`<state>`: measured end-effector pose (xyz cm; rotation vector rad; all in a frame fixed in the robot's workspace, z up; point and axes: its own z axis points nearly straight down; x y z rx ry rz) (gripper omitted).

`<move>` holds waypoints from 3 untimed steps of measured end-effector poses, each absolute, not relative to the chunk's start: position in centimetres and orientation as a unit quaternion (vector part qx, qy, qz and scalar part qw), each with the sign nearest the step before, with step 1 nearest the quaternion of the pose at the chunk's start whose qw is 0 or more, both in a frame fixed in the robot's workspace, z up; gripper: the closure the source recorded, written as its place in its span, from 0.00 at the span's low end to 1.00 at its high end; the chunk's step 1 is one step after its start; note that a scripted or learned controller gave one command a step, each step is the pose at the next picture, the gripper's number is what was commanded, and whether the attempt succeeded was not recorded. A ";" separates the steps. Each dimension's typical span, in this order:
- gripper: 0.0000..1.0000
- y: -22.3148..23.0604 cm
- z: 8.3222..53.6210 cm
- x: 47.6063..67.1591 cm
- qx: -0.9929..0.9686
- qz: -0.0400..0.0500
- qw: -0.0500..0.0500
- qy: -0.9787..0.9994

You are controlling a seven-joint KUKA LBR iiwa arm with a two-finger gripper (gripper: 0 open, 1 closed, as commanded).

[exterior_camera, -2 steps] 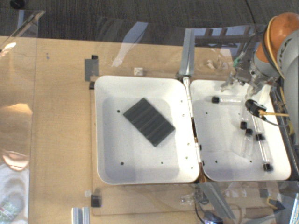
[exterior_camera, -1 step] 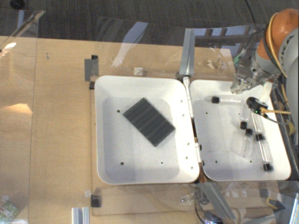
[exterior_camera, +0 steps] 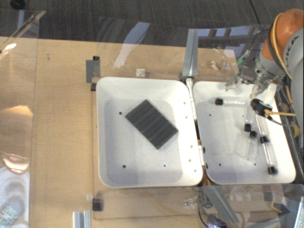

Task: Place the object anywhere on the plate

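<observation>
A dark grey ribbed plate (exterior_camera: 151, 123) lies flat and turned at an angle in the middle of the left bin (exterior_camera: 107, 175). Several clear tubes with black caps lie in the right bin (exterior_camera: 223, 172). One tube (exterior_camera: 232, 101) lies crosswise near the back. The others (exterior_camera: 267, 155) are clustered along the right side. My gripper (exterior_camera: 243, 77) hangs over the back edge of the right bin, above and a little right of the crosswise tube. I see nothing held in it.
The grey arm with its orange band (exterior_camera: 287, 23) comes in at the top right. A metal rail (exterior_camera: 191, 51) runs back from the gap between the bins. Small black brackets (exterior_camera: 95, 68) stand at the left bin's corners.
</observation>
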<state>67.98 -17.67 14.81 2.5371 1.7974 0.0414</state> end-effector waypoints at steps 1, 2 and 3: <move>1.00 -17.5 16.0 68.2 0.814 0.015 0.018 0.581; 0.00 -17.5 16.0 68.2 0.814 0.015 0.018 0.581; 1.00 -17.4 17.2 68.3 0.812 0.016 0.020 0.583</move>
